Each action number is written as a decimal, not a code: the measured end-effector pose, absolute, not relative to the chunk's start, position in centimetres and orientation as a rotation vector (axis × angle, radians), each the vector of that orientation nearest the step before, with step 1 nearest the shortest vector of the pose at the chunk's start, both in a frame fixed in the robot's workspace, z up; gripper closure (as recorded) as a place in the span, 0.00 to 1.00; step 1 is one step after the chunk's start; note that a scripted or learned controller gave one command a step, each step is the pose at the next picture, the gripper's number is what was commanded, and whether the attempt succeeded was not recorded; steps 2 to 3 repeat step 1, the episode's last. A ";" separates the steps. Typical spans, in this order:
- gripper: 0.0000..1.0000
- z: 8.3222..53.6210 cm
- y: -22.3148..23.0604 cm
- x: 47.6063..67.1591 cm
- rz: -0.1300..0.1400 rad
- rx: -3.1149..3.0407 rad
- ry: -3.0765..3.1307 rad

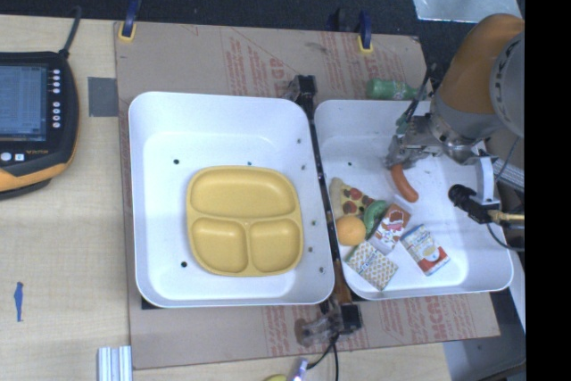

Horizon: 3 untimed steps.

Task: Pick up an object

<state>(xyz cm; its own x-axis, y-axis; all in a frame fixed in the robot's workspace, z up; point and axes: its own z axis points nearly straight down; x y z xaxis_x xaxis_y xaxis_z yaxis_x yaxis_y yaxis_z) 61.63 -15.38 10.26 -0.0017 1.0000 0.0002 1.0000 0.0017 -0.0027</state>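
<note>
Left bin (152,192), centre-left of frame: holds a yellow divided tray (243,220) with open floor on all sides. Right bin (357,125): upper-left floor bare; objects crowd its lower-left along the shared wall. Gripper (403,158) stands at upper centre of the right bin; whether its fingers are open or closed cannot be told. Sausage (405,183) lies just below the gripper, long axis running upper-left to lower-right, apart from the pizza slice (348,196), orange (351,230) and small cartons (426,249).
</note>
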 end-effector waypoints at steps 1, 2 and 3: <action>1.00 19.3 -8.0 60.7 0.000 -2.216 -2.225; 1.00 19.3 -8.0 60.7 0.000 -2.216 -2.225; 1.00 19.3 -8.0 60.7 0.000 -2.216 -2.225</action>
